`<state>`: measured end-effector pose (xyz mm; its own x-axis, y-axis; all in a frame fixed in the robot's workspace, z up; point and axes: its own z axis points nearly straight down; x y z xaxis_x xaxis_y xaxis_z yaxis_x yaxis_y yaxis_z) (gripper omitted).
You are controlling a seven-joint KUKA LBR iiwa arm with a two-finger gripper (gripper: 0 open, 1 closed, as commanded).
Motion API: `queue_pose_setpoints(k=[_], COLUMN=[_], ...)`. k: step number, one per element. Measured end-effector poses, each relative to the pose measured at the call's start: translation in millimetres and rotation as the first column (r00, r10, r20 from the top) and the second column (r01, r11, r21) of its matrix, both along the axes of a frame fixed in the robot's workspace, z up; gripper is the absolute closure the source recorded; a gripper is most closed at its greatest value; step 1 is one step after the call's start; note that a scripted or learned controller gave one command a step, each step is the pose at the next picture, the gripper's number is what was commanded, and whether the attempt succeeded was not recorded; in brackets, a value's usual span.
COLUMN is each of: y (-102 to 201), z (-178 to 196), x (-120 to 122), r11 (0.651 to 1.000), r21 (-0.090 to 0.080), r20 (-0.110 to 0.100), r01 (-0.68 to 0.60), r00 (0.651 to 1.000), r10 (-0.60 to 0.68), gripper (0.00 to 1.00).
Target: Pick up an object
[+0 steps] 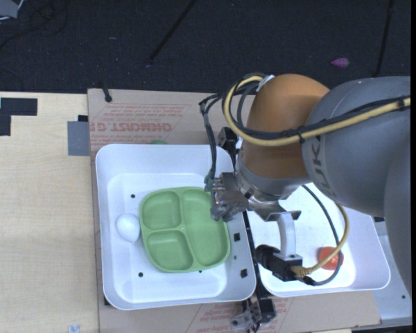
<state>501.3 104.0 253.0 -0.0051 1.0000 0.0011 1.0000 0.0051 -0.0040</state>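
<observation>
1. While the grey arm [353, 144] reaches in from the right, its orange band [284, 120] is seen hanging over the seam between the two white bins on the counter [35, 207].
2. The gripper [222, 203] is placed at the right edge of the left bin [111, 269], just above the right rim of a green divided plate [180, 231]; whether it is open or closed cannot be told, as the wrist hides it from above.
3. The green divided plate is laid in the middle of the left bin, its three compartments turned upward and slightly tilted to the frame.
4. A small white egg-shaped object [127, 226] is set just beside the plate's left edge, touching or nearly touching it.
5. In the right bin [374, 269], a small orange-red object [330, 257] is partly covered by a yellow cable [343, 238] looping down from the arm.
6. A black fitting [277, 263] on the cable end is seen near the divider between the bins, low in the frame.
7. Brown cardboard [145, 120] with printed red lettering is spread beneath both bins, and dark floor with loose cables is visible beyond the counter at the top.
</observation>
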Motion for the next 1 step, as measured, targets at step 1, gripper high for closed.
queue_pose_setpoints(k=[1], y=[-1.9], z=[0.0], x=[0.0], r11=[1.000], r21=[-0.001], r20=[0.000], r01=[0.003], r00=[1.000], r10=[-0.003], gripper=[0.00])
